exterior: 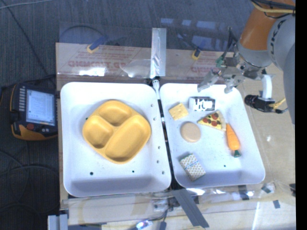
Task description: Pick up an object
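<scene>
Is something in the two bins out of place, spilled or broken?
Nothing stands out. The yellow divided plate lies flat in the left bin; the toy foods, among them the carrot and pizza slice, lie apart in the right bin.

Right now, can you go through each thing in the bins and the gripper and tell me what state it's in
Gripper: open, above the right bin's far rim, holding nothing.
Yellow divided plate: upright in the left bin.
Cracker: flat, right bin.
Black and white packet: flat, right bin.
Pizza slice: flat.
Round cookie: flat.
Carrot: lying down.
Patterned packet: lying loose.
</scene>
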Controlling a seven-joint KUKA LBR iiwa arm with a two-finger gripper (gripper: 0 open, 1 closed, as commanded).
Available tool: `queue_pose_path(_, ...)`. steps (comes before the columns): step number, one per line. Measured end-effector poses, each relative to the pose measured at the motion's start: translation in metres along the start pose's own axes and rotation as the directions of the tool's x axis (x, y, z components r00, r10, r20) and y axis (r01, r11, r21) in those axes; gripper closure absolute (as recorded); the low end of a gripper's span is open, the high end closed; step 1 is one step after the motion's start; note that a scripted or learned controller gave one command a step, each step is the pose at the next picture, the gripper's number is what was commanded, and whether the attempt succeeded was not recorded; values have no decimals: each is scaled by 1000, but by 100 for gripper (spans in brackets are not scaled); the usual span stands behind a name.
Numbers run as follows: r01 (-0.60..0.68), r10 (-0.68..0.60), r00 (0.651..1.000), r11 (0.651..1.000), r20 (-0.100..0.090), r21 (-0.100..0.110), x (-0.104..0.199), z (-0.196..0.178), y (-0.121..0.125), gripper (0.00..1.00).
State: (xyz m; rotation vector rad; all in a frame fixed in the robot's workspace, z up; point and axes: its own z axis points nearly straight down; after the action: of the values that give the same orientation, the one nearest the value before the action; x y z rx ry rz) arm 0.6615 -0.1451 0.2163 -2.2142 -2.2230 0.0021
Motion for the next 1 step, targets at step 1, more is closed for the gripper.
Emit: queue_pose_path(1, -36, 36, 999, 999, 7, -20, -41, 114, -46, 0)
